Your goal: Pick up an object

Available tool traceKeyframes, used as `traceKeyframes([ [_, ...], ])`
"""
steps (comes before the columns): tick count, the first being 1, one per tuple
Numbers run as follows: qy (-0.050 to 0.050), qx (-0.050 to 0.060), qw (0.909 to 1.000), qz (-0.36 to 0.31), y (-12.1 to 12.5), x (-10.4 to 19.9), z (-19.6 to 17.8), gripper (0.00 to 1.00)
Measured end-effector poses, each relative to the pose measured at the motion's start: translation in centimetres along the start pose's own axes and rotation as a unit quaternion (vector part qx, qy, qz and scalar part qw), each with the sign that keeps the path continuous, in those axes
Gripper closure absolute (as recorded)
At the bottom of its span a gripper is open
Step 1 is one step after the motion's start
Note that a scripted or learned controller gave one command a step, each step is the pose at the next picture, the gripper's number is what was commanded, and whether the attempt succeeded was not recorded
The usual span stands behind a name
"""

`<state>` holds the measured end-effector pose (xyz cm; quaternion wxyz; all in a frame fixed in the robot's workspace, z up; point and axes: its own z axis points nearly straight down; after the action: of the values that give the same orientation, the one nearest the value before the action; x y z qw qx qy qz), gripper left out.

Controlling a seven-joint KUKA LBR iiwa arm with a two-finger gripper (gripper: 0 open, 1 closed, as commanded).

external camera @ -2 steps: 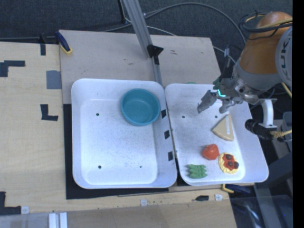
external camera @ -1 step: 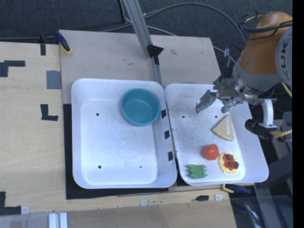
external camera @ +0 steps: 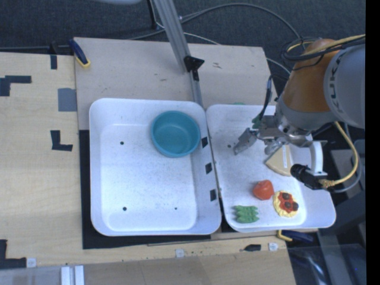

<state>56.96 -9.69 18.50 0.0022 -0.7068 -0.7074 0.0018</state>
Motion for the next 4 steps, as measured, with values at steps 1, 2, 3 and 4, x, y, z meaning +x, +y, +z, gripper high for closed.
traceKeyframes([
  [1,0.0,0.0,1.0,0.0,-0.3,0.7,4.5,0.0],
  [2,0.0,-0.002,1.0,0.0,-0.3,0.7,9.7,0.0],
  [3,-0.001,-0.004,1.0,0.0,-0.2,0.7,8.4,1.0],
  [4,0.0,-0.004,1.0,0.0,0.7,0.5,3.8,1.0],
])
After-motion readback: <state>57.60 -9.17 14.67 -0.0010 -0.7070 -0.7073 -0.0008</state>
